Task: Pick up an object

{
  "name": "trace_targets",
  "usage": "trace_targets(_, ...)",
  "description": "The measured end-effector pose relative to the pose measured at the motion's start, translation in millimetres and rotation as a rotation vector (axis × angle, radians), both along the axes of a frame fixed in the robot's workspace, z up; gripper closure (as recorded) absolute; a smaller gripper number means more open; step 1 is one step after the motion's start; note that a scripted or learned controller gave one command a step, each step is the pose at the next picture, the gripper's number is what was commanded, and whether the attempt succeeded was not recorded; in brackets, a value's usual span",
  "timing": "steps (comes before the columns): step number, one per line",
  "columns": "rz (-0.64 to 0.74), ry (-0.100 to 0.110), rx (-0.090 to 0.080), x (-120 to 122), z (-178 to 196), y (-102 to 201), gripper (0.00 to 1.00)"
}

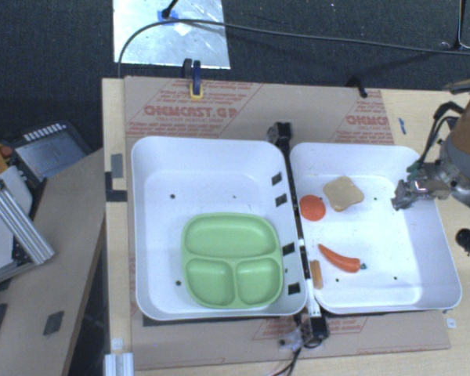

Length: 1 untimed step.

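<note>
In the right bin (423, 280) lie a tan bread slice (343, 193), a round orange-red tomato-like piece (312, 207), a red chili pepper (341, 258) and a small orange stick (316, 274) by the left wall. The gripper (405, 193) hangs over the bin's right part, near its far right wall, to the right of the bread and apart from it. Nothing shows between its fingertips.
A green three-compartment plate (232, 258) lies in the left bin (153, 210). A ridge with black clips (286, 202) divides the bins. Cardboard (235, 104) lies under them, with cables and a foil sheet (172, 18) beyond.
</note>
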<state>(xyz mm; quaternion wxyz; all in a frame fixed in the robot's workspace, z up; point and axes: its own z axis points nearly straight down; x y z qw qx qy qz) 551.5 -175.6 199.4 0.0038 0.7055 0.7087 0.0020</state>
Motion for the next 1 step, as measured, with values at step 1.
trace_targets(1, 0.001, 0.001, 0.000, 10.0, 47.4, -0.2, 1.00)
